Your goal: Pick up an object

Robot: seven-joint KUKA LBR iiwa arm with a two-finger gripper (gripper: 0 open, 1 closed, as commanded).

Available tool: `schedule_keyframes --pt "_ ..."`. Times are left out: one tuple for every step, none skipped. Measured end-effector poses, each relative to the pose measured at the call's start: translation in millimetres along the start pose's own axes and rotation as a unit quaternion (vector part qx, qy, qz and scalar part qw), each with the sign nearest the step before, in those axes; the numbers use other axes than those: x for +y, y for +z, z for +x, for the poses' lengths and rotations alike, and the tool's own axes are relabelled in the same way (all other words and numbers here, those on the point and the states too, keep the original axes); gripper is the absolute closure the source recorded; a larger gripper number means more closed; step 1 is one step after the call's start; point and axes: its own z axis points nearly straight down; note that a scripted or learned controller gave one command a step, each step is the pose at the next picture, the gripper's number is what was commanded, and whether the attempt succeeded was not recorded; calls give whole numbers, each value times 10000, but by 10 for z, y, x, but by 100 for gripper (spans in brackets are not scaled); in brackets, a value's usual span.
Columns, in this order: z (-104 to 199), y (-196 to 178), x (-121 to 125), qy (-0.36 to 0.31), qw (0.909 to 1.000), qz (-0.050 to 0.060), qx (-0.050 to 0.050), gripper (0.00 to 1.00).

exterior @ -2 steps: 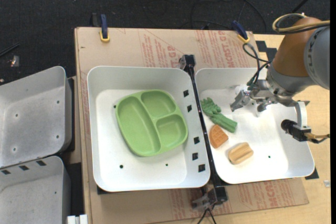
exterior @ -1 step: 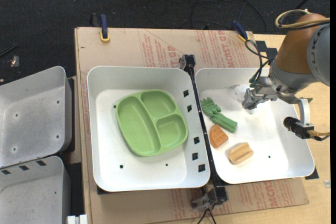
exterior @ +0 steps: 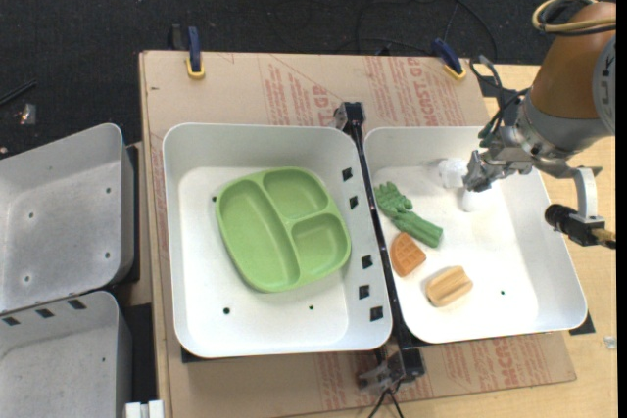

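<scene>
My gripper hangs low over the far middle of the right bin, reaching in from the right. A small clear, whitish object lies just left of it; I cannot tell whether they touch. Nearer the divider lies a green toy with finger-like ends. In front of it sit an orange waffle-like piece and a tan bread-like piece. In the left bin lies a green divided plate.
A black divider runs between the two bins. Spare white bins lie off the bench at the left. Blue and yellow clamps hold the cardboard at the far edge. The arm's grey and orange body overhangs the right bin's far right corner.
</scene>
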Motion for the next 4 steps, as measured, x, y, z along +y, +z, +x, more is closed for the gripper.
schedule_keyframes --pt "-4 -485 16 -5 10000 -15 -4 100" --pt "398 -477 -124 -17 10000 23 8 100" --pt "1003 -473 -323 -29 10000 32 17 100" --pt "1593 -506 -383 -34 10000 25 15 100"
